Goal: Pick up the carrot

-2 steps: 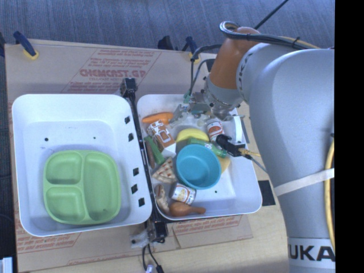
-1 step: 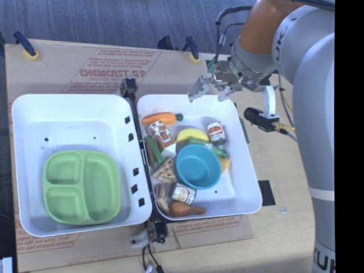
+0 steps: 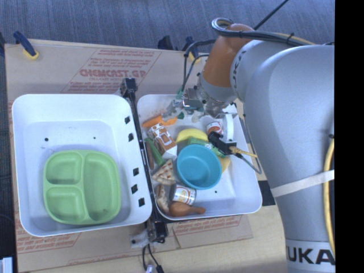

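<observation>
- While the grey arm (image 3: 284, 124) reached in over the right bin (image 3: 247, 195), its fingers (image 3: 183, 102) hung at that bin's far end; their tips were too blurred to tell whether they were spread or pressed together, and nothing could be made out between them.
- The carrot (image 3: 154, 120) lay in the right bin just to the camera-left of the fingers and slightly nearer the camera, by the far left corner, apart from them.
- Just on the near side of the carrot, further from the fingers, sat an orange-and-white packet (image 3: 161, 136), with a green strip (image 3: 152, 149) beside it along the bin's left wall.
- A yellow lump (image 3: 192, 135) lay on the near side of the fingers, touching the blue bowl (image 3: 198, 166), which stood upright in the middle of the bin.
- A small tin (image 3: 214, 128) stood to the camera-right of the fingers, close under the wrist.
- Well away from the fingers, at the bin's near end, were a triangular cracker-like piece (image 3: 164, 172), a can on its side (image 3: 183, 195) and a brown-orange oblong (image 3: 185, 210) against the near rim.
- The left bin (image 3: 34, 129), well to the camera-left of the fingers, held a green divided plate (image 3: 82, 186) lying flat.
- Both bins rested on a cardboard sheet (image 3: 85, 67) with red print that covered the worktop, with a blue clamp (image 3: 25, 44) at its far left corner.
- Beyond the sheet ran grey carpet (image 3: 114, 10).
</observation>
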`<action>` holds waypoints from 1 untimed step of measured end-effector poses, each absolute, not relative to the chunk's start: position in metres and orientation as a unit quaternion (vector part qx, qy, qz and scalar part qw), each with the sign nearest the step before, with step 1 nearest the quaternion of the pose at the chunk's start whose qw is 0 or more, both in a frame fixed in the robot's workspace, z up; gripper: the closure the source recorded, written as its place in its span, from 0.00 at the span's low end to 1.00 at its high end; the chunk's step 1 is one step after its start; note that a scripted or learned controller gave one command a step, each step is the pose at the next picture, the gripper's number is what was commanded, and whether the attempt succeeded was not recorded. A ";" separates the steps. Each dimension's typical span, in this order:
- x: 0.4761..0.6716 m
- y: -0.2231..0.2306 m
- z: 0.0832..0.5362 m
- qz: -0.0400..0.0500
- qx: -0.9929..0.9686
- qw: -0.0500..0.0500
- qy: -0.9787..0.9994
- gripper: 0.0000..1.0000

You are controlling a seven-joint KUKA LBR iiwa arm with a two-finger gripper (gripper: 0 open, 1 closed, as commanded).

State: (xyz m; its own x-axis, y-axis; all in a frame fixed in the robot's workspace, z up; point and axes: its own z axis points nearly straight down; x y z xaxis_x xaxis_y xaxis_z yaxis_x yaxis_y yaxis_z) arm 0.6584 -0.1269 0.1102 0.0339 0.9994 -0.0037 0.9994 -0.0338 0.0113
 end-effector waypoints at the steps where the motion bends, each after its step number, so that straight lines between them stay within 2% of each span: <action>1: 0.660 -0.097 0.096 0.002 0.838 0.000 0.546 0.00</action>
State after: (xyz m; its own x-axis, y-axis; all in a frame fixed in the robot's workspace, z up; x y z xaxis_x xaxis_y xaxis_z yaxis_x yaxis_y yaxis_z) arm 0.6598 -0.0974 0.0965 0.4034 0.9150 0.0027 0.9150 -0.4034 0.0028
